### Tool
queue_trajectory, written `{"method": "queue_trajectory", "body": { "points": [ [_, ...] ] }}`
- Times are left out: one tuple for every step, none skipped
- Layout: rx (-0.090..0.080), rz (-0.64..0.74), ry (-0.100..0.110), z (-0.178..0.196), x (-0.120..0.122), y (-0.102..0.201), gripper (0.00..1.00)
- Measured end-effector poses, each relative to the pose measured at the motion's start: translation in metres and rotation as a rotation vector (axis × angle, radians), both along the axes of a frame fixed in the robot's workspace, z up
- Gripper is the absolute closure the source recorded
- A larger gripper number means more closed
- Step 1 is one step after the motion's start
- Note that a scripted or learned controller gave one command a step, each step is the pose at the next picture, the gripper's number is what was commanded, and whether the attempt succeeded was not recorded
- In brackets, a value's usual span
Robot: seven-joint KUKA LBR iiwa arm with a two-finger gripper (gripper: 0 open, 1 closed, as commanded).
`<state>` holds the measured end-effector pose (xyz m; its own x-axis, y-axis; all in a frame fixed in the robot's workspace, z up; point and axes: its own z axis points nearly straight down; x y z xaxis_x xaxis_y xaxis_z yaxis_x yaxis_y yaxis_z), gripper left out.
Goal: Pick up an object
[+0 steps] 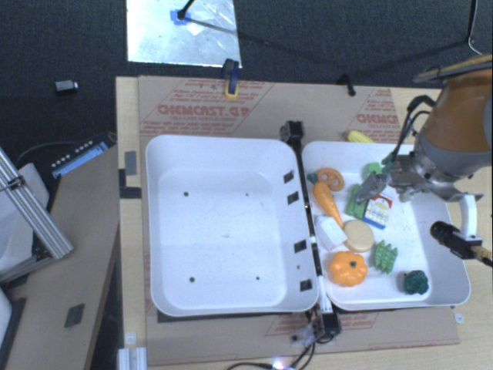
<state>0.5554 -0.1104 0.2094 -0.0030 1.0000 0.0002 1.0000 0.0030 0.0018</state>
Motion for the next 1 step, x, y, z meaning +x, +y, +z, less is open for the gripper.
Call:
{"method": "queue_trajectory", "body": {
  "points": [
    [0.004,-0.003,0.013,-0.1013,-0.0733,0.0128,0.0]
  ]
}}
